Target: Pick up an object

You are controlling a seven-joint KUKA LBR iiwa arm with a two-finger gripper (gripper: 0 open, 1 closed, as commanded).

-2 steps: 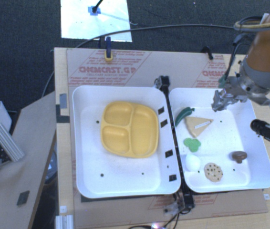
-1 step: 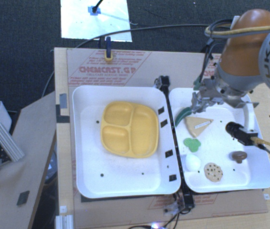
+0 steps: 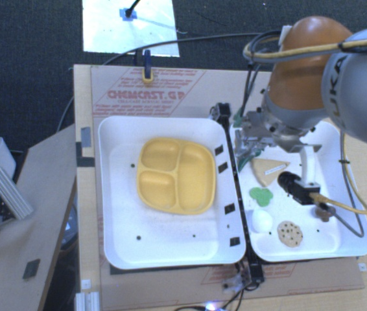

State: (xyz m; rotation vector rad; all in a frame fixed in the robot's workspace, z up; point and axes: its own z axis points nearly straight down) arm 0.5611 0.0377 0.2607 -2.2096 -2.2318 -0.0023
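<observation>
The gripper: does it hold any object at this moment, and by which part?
It cannot be told. The gripper is low at the right bin's left wall, near the tan wedge, and the arm hides it.

Glossy yellow plastic tray (image 3: 176,175)

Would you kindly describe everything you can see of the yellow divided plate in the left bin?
The yellow divided plate is a rounded-square tray that looks like matte plastic, moulded into three compartments: one large section along its upper left and two smaller ones. It lies flat and upright, slightly rotated, near the middle of the left bin, resting on the white floor. Its compartments hold nothing that can be seen. Nothing else touches it; the end effector is over the right bin.
</observation>
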